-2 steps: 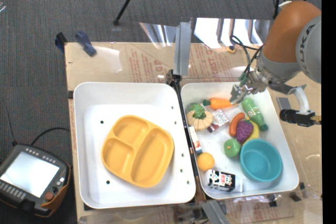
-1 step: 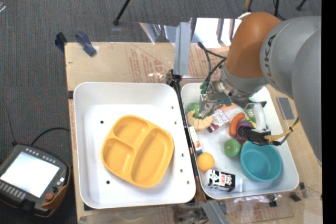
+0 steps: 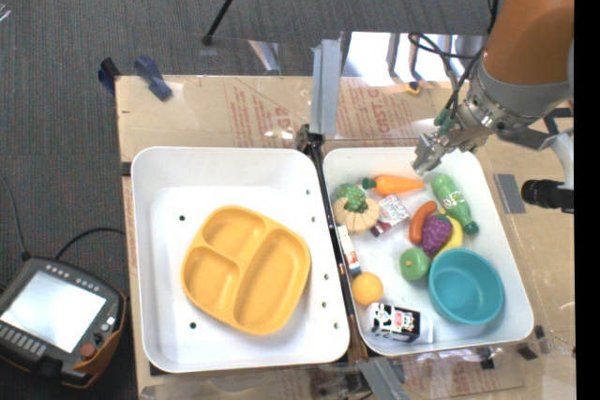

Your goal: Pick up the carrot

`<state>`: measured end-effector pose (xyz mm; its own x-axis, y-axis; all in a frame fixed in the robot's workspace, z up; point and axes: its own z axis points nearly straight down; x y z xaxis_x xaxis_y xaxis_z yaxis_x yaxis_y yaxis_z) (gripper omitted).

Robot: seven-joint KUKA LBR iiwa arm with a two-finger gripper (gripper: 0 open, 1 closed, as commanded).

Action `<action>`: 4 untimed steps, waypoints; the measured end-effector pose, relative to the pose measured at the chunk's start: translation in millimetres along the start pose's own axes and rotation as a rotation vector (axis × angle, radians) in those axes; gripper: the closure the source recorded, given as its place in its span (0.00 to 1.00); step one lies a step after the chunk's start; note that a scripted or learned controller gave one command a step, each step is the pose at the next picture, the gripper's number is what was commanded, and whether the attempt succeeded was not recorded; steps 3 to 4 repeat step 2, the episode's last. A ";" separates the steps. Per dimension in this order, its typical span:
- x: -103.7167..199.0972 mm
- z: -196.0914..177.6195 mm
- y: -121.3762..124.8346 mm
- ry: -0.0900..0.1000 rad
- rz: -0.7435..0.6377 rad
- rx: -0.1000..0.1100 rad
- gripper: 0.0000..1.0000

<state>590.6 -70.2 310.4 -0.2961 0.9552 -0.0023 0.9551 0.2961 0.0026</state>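
The carrot [image 3: 398, 185] is orange with a green tip and lies on its side near the back of the right bin [image 3: 511, 248]. My gripper [image 3: 428, 156] hangs just above and to the right of it, near the bin's back wall, with nothing visibly between its fingers. The view is too small to tell how the fingers stand.
Around the carrot lie a green bottle [image 3: 454, 199], a pumpkin with broccoli [image 3: 358, 209], purple grapes [image 3: 437, 232], a green apple [image 3: 414, 263], a teal bowl [image 3: 466, 287], an orange [image 3: 367, 288] and a milk carton [image 3: 400, 321]. The left bin [image 3: 169, 192] holds a yellow divided plate [image 3: 247, 269].
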 end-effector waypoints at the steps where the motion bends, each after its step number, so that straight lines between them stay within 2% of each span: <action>1: 21.9 129.4 -92.8 0.007 0.239 0.020 1.00; 2: -60.2 83.9 -80.4 0.001 0.152 0.005 1.00; 4: -60.2 83.9 -80.4 0.001 0.152 0.005 1.00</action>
